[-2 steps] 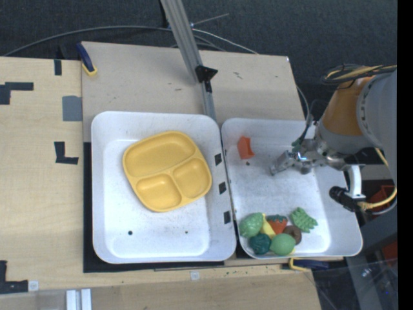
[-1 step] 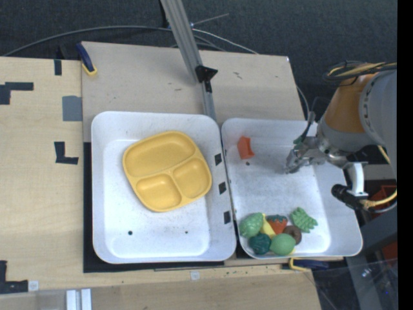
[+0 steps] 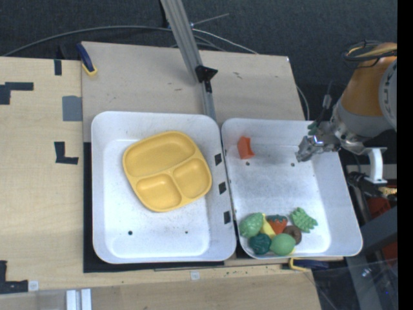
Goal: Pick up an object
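**Hovering at the bin's far edge, nothing picked yet**

Hanging over the upper right part of the shallow white right bin [image 3: 335,192], the small grey two-finger gripper [image 3: 306,150] carries no object. It is too small and dark here to tell how it is set. The step in hand is, I judge, the approach: a target must be chosen and the arm must travel to it.

The nearest candidate is the small orange block [image 3: 245,147], which lies alone near the bin's upper left, well apart from the gripper. A cluster of toy foods sits in the lower part of the bin: a light green round piece [image 3: 252,225], a red piece [image 3: 278,223], a leafy green piece [image 3: 303,219] and others, touching each other.

The orange block has open floor on most sides, so a descent there looks easier. The cluster is near the front wall and packed tightly. The yellow divided plate [image 3: 168,170] lies in the left white bin [image 3: 106,192].
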`<state>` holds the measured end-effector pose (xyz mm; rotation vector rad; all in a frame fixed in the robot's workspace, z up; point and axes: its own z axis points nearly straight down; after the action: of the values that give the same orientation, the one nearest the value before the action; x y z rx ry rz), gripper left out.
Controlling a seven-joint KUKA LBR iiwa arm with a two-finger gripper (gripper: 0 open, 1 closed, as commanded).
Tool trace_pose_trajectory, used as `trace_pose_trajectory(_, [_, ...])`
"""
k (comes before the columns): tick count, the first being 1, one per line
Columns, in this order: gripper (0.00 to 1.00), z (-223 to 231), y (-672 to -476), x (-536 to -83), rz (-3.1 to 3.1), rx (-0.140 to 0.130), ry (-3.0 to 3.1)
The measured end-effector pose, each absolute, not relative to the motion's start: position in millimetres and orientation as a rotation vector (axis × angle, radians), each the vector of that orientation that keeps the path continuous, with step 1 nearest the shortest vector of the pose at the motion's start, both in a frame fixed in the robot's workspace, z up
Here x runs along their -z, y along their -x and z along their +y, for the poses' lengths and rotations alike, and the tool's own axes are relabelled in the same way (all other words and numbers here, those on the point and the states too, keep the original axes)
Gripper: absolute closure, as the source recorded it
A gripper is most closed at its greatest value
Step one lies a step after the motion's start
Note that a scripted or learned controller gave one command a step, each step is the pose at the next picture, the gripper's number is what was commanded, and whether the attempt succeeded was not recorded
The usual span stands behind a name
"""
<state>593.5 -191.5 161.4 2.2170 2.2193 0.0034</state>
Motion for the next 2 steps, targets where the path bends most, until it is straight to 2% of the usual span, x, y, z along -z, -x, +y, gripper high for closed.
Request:
trace_pose_trajectory(1, [1.00, -191.2, -594.4, -205.8, 2.221, -0.002, -2.218])
trace_pose_trajectory(2, [1.00, -139.2, -609.8, -198.9, 2.230, -0.001, -2.216])
